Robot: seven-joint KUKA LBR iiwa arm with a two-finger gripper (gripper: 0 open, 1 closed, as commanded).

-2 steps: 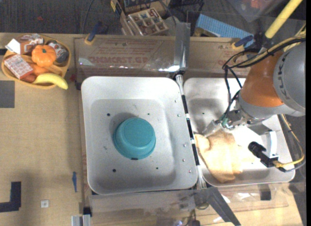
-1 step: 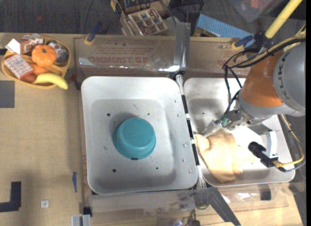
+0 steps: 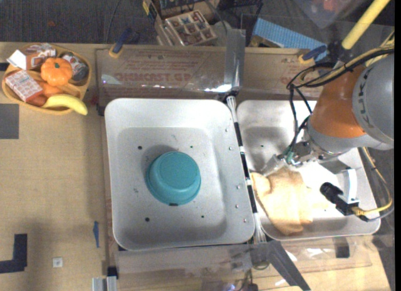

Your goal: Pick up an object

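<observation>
Camera view: gripper (image 3: 283, 161), finger state indeterminate, above a soft, light tan cloth (image 3: 285, 201) in the right bin (image 3: 266, 121), best pinched at a raised fold.

The teal bowl (image 3: 174, 178) in my left bin (image 3: 125, 127) looks like smooth matt plastic. Near me lies a soft tan cloth (image 3: 285, 199). Both bins look glossy white.

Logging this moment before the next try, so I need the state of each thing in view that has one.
teal bowl: upside down, in the left bin, alone.
tan cloth: crumpled, in the right bin against its near-left corner.
gripper: low over the right bin, at the cloth's upper edge; grasp cannot be told.
basket: on the bench's far-left corner, filled with toy food.
</observation>
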